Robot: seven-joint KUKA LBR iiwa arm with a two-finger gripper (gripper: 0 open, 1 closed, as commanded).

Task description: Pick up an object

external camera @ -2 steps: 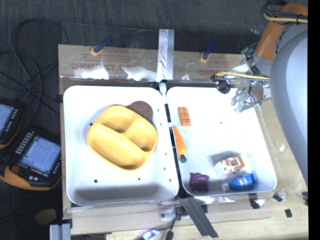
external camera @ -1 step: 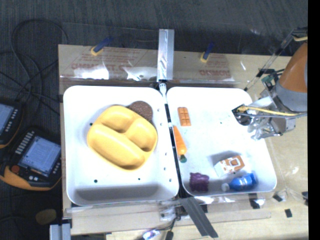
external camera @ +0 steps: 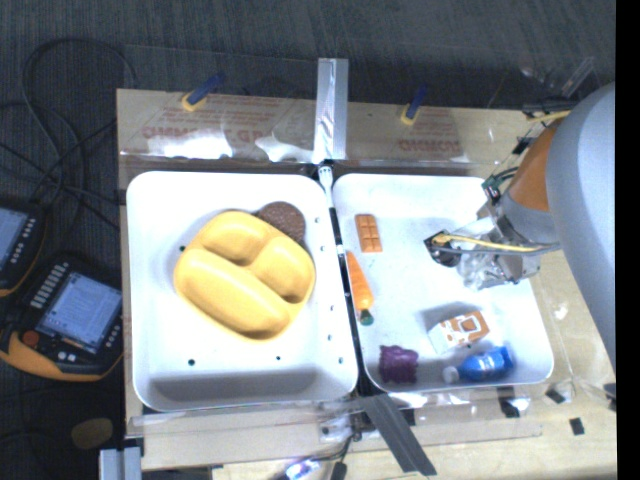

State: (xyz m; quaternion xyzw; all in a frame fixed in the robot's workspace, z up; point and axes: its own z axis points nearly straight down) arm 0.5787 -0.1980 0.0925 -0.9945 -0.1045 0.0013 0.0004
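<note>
My gripper (external camera: 487,270) hangs over the right side of the right bin (external camera: 415,208), above bare white floor. Below it, toward the front, lie a small white and orange box (external camera: 458,330) and a blue bottle (external camera: 485,363) on its side. A purple lump (external camera: 398,364) sits at the front left of that bin. An orange carrot (external camera: 359,283) lies along the bin's left wall, and an orange ridged block (external camera: 370,233) sits behind it. Nothing shows in the gripper.
The left bin (external camera: 150,368) holds a large yellow bulging object (external camera: 245,273), with a brown disc (external camera: 283,218) tucked behind it. A metal divider strip (external camera: 331,98) stands at the back between the bins. Handheld devices (external camera: 70,313) and cables lie off the bench to the left.
</note>
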